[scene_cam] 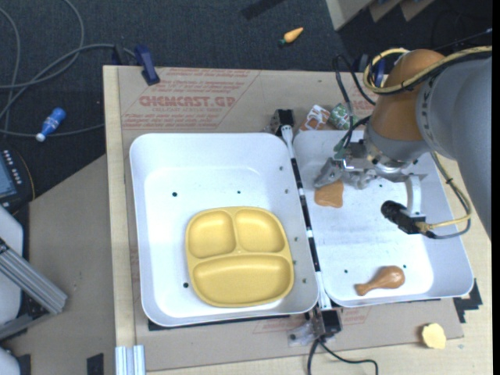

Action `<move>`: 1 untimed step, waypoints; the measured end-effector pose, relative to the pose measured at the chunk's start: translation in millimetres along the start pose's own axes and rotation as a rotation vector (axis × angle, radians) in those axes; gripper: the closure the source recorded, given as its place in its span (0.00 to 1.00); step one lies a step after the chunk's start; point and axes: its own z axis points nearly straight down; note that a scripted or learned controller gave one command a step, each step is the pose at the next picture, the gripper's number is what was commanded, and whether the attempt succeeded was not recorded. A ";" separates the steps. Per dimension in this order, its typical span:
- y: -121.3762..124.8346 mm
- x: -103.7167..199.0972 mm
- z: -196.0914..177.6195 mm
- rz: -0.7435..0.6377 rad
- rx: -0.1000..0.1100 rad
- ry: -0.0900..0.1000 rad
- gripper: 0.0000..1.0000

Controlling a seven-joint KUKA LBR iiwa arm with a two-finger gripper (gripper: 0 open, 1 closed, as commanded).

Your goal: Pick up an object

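Item 1. Brown piece point(330, 196): small, flat-sided wedge, matte tan-orange. It lies in the upper left part of the right bin point(367, 237), near the wall shared with the other bin.

Item 2. Gripper point(334, 174): metal, directly above the top edge of the brown piece and seemingly touching it. Whether it is wide or narrow cannot be told from this angle. The grey arm point(461, 100) with its orange band covers the bin's upper right corner.

Item 3. Drumstick point(381, 280): toy, smooth brown plastic, with a bulbous end and a thin handle. It lies on its side near the front edge of the right bin, well apart from the brown piece.

Item 4. Left bin point(203, 166): shallow, white, glossy, with rounded corners. It holds a yellow plate point(238, 256) with three compartments, toward the front.

Item 5. Counter point(195, 100): brown cardboard sheet with red print. On it are a blue clip point(146, 65) at the back left edge, two small printed packets point(316, 118) just behind the right bin, and a yellow lump point(433, 335) at the front right.

Item 6. Floor: dark carpet with a blue bottle point(51, 122) and a small orange thing point(292, 34).
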 end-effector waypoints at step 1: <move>2.9 3.0 -1.4 -0.002 -0.004 -0.002 0.00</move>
